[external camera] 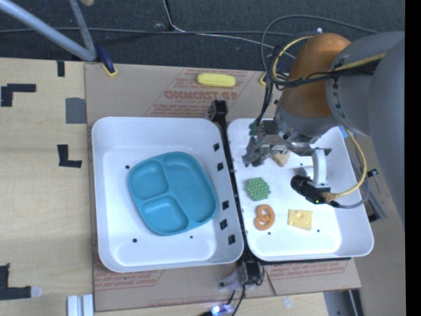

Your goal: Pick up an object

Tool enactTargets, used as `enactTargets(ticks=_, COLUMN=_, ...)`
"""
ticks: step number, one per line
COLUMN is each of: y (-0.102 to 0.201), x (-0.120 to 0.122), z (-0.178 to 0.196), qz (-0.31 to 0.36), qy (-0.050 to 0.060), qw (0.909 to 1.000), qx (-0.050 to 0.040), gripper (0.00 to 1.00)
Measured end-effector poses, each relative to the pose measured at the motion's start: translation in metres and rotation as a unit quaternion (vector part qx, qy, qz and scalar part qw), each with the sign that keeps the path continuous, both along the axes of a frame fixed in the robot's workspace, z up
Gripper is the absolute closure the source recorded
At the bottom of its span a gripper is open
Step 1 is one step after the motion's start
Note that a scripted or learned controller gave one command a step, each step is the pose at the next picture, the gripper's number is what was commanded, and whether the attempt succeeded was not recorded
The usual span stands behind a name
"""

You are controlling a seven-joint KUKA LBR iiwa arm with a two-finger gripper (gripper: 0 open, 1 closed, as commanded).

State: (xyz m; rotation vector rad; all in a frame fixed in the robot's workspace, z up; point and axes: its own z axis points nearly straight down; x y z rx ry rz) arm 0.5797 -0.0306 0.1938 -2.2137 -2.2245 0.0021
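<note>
Jaws (253,155) hang in the right bin (348,242); how wide, I cannot tell. Green object (258,189), pretzel (264,216) and cheese (300,218) lie nearer; a descent here may close on bare floor

R bin (355,242): arm w/ orange band (316,71) fills the upper part, gripper (258,151) low over the upper-left area near the divider. A dark cabled part (308,187) hangs mid-bin, just above the cheese piece (301,218). Green lump (258,189), pretzel (264,216) and cheese sit close together in the lower half; narrow gaps btwn them. Lower-right corner bare. L bin (105,196): blue divided plate (172,191) takes the centre; open floor along the top strip and bottom edge.
</note>
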Motion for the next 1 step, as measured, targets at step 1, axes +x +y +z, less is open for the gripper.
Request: enactTargets(ticks=1, y=0.0571, x=-0.016, z=0.0147, qz=0.001, qy=-0.001, qw=1.0, qx=0.0005, gripper=1.0)
